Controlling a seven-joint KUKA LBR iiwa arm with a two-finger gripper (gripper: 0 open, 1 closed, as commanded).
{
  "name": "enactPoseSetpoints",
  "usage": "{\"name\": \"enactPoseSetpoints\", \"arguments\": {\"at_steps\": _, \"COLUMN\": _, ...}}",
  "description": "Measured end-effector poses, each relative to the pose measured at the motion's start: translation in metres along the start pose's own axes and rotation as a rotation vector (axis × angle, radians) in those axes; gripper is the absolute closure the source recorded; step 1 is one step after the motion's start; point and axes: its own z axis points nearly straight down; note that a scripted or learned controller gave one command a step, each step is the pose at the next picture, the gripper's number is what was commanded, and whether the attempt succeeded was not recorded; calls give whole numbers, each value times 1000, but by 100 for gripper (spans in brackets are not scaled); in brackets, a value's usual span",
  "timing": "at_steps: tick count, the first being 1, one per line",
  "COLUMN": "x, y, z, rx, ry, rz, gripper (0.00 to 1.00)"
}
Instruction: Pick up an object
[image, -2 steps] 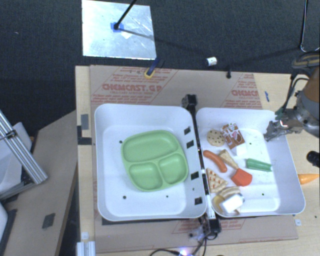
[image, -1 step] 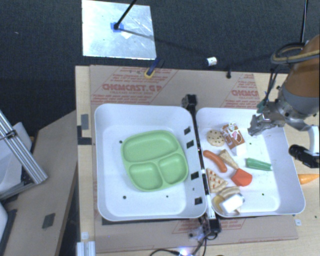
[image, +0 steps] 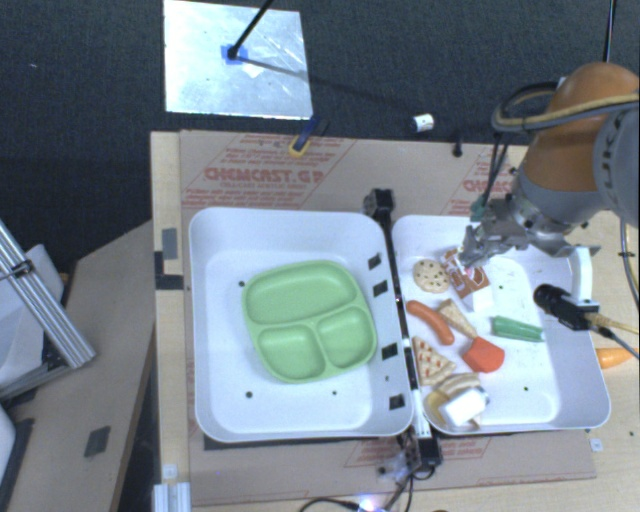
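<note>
In the camera view, two shallow white bins are seen side by side on a cardboard-covered bench. The left bin (image: 215, 400) carries a green divided plate (image: 308, 320) near its middle. The right bin (image: 570, 405) carries a scatter of toy food, gathered mostly along its left edge. A round cookie (image: 430, 274) lies near the far left part of this bin, with a brown-and-white wrapped snack (image: 466, 277) just beside it. A sausage (image: 430, 322) and a tan wedge (image: 459, 320) lie nearer the middle of the left edge. A pizza slice (image: 430, 359) is found below them, and a red-orange piece (image: 483, 355) sits beside it. A green block (image: 516, 327) lies toward the bin's centre. A white block (image: 463, 407) rests against pale pieces at the near left corner.

The gripper (image: 478, 243) is lowered over the far part of the right bin, directly above the wrapped snack. Whether it is released or clenched cannot be told, and no object is seen grasped.
</note>
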Motion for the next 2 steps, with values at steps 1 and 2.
{"name": "enactPoseSetpoints", "arguments": {"at_steps": 1, "x": 53, "y": 1, "z": -7, "rx": 0, "ry": 1, "rz": -1, "gripper": 100}}
{"name": "enactPoseSetpoints", "arguments": {"at_steps": 2, "x": 96, "y": 9, "z": -8, "rx": -1, "ry": 1, "rz": -1, "gripper": 100}}
